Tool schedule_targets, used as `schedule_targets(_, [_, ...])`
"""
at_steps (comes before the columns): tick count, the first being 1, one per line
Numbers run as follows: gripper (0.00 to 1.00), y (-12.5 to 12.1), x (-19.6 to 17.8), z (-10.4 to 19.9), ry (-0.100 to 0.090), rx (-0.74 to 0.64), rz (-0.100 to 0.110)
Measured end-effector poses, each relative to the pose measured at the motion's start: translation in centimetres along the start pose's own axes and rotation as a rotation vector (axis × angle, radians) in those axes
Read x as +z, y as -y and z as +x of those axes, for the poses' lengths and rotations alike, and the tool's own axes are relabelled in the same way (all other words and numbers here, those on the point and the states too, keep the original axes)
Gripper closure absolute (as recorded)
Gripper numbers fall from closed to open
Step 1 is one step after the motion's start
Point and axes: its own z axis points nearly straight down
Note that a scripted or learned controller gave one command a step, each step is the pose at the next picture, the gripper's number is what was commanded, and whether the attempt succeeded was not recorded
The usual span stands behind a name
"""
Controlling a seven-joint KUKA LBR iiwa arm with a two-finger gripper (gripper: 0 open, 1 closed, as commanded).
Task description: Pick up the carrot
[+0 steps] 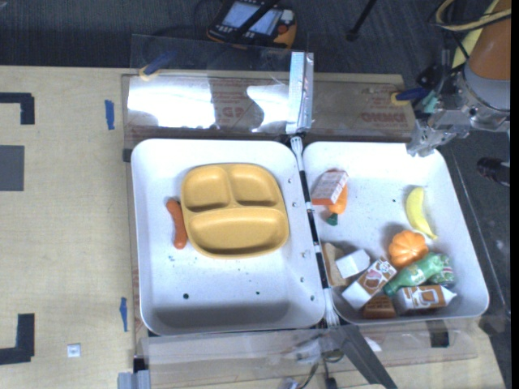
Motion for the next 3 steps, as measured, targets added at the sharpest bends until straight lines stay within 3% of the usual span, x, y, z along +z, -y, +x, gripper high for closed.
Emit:
schedule_targets(1, [0.0, 0.0, 0.0, 0.0, 0.0, 0.0, 0.0])
schedule_targets(2, [0.0, 0.5, 8.4, 6.2, -0.003, 0.243, 0.006])
schedule_targets(3, [0.0, 2.8, 13.8, 7.0, 0.009, 0.16, -0.002])
